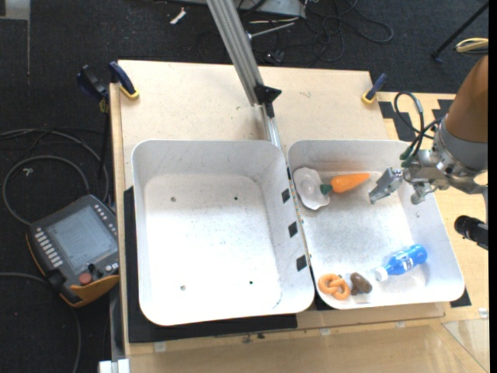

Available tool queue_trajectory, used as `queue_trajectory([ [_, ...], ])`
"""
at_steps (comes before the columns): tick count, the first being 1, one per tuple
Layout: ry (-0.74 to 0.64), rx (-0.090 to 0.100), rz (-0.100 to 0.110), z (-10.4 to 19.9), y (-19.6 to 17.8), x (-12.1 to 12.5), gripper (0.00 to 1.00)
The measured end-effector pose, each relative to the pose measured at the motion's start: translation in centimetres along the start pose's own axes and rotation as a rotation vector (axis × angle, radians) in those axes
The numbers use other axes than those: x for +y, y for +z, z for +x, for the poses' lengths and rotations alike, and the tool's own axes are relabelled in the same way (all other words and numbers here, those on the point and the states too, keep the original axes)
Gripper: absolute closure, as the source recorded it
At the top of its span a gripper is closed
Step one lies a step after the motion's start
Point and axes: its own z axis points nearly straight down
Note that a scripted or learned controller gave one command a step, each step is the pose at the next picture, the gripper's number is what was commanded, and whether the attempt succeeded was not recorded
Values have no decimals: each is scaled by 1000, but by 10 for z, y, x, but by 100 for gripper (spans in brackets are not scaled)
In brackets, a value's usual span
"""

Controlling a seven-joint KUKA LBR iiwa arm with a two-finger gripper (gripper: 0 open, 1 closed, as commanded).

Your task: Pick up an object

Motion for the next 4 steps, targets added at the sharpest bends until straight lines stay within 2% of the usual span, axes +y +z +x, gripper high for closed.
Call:
queue_trajectory([
  [2,-1,2,2,16,118,-11,0],
  [3,0,-1,-6,15,104,-9,100],
  [4,0,-3,-11,4,52,-5,100],
])
